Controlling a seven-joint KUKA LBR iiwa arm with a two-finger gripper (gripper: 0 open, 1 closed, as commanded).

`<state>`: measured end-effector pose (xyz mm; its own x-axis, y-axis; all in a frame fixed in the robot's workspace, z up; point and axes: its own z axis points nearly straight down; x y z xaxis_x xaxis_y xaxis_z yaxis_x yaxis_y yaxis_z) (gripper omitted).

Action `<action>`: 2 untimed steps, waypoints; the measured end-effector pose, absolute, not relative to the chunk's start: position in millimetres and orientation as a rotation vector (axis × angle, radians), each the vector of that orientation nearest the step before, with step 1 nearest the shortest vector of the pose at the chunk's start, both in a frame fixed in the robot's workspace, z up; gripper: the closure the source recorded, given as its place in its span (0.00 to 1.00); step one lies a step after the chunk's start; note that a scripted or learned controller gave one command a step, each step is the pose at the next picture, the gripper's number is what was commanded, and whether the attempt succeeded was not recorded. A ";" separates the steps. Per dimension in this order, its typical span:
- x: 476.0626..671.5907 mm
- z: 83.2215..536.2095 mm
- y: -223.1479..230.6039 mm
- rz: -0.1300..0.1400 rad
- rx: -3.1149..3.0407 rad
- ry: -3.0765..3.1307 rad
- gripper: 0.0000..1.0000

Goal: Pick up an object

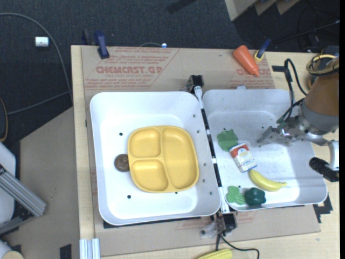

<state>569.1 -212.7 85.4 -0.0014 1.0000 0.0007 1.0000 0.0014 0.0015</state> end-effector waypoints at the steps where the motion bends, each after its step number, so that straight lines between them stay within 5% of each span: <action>1: 546.1 184.1 -178.6 0.002 2.218 2.220 0.00; 2: 525.4 157.7 -123.4 -0.001 2.222 2.225 0.00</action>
<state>525.4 -123.4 157.7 -0.0014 1.0000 0.0017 1.0000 0.0014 -0.0023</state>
